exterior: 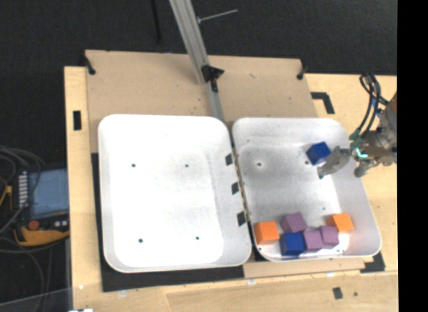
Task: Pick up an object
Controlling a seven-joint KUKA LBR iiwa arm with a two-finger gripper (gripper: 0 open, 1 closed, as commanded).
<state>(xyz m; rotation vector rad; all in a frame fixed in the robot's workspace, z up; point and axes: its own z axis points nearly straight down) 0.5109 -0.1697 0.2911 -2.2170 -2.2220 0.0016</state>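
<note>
My gripper [348,165] hangs over the right side of the right bin [281,136], open, with bare white bin floor between its fingers. A blue cube [318,151] sits on the bin floor just up and left of the left finger [330,164], outside the gap. Along the bin's near edge lie several blocks: an orange one [267,231], a purple one [293,222], a blue one [293,244], two purple ones [313,240] [329,235] and another orange one [342,221].
The left bin [167,190] stands beside the right bin, their rims meeting at small black clips [234,187]. A grey metal post [190,29] rises from behind the bins. Cables and a pendant [37,203] lie off the bench at left.
</note>
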